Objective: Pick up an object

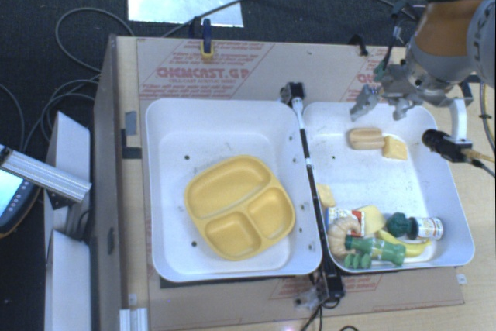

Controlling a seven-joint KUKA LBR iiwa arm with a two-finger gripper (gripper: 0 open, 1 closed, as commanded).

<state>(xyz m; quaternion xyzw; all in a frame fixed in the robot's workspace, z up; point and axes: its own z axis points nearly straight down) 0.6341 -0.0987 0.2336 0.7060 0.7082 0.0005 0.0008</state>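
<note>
So the gripper is seen hanging spread and released, nothing between its fingers, just above the far end of the right bin. A tan bread-like piece is lying right under it in that bin, with a yellow wedge touching its side, probably the easiest target since it's set apart. The rest is piled at the bin's near end: a green bottle, a banana and other toy food. A yellow divided tray is parked in the bin beside it.
</note>
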